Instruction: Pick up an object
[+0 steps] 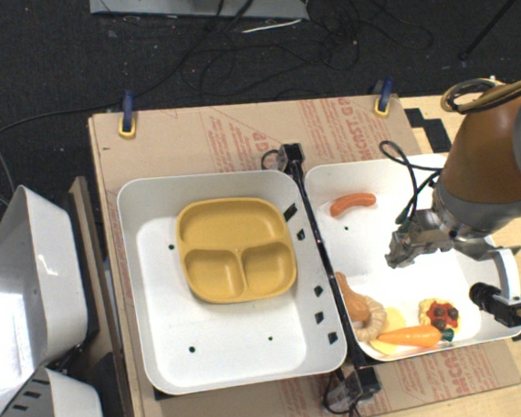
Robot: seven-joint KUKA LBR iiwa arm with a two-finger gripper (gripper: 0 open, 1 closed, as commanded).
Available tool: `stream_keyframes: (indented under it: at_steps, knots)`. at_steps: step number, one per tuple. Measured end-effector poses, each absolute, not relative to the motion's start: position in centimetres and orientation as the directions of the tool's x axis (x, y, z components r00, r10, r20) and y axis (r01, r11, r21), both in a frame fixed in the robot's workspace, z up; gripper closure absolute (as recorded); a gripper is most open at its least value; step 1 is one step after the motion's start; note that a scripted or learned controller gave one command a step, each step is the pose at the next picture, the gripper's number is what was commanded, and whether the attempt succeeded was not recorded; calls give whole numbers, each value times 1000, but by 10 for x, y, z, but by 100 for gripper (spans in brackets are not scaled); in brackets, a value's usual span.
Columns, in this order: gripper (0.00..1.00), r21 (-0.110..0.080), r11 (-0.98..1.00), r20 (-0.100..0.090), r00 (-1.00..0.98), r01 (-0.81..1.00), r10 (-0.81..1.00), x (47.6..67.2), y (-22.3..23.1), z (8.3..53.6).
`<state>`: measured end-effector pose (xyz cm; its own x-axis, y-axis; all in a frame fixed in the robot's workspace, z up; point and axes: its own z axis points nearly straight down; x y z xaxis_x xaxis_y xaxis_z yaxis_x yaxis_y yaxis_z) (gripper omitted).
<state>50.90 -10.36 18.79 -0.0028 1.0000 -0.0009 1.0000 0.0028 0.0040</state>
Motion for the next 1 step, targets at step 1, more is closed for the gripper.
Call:
stream_keyframes:
  at_steps: [1]
  knots:
    - [100,5,3,-2,-3,1000,1000,510,-104,220]
